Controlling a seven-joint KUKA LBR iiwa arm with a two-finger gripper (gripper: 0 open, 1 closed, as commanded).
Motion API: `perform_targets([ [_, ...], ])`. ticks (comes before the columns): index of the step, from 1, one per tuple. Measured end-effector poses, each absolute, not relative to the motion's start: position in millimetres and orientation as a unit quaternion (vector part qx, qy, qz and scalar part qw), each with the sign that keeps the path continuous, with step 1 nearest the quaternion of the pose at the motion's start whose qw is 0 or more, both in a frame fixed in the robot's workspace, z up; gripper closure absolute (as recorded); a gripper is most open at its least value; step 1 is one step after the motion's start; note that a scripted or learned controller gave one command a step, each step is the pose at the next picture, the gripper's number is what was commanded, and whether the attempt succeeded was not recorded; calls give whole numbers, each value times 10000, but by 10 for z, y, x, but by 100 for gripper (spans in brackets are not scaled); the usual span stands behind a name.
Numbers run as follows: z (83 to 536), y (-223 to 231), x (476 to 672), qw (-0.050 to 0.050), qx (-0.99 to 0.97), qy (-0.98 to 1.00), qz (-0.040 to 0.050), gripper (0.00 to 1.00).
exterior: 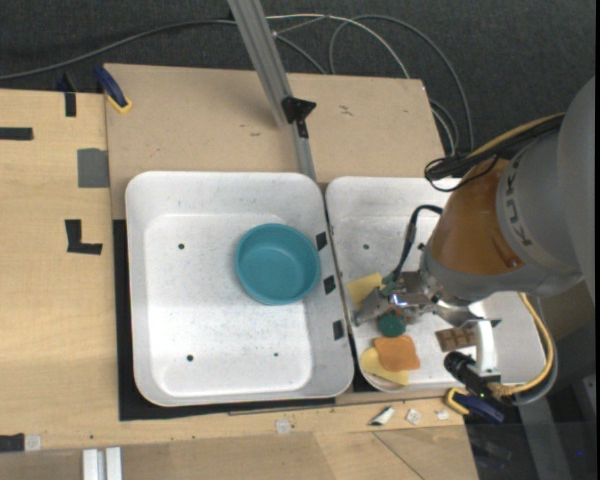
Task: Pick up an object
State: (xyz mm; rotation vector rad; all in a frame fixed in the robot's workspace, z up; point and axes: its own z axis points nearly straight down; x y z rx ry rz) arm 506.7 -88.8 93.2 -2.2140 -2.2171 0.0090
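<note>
The gripper [390, 308] is low in the right bin [375, 200], over a small dark green round thing [391, 322] that lies near the bin's front left corner, and I judge that this is the thing it goes for. From here I cannot tell how the gripper is set or whether it has hold of anything, because the wrist covers that part.

The green thing looks small, hard and light. As it seems round, it may roll or slip out, so I would take it across its middle, from above.

Just in front of it, close to the front edge, lies an orange block [397, 352] on a pale yellow disc [377, 371]. The block looks soft like a sponge; it would give under pressure and is easy to hold by its two flat sides. A pale yellow piece [364, 289] lies just behind, against the left wall. These neighbours are very close, so a wrong one could be pushed or caught.

In the left bin [150, 268] a blue bowl [276, 262] stands alone, toward the right wall. It looks stiff and smooth; its rim is the place to hold.
</note>
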Motion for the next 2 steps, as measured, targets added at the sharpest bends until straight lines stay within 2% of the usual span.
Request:
perform_targets([
  [1, 1060, -887, 5080, 29, -7062, -7080, 14, 100],
  [2, 1658, -923, 5026, -11, -7069, -7073, -8, 100],
])
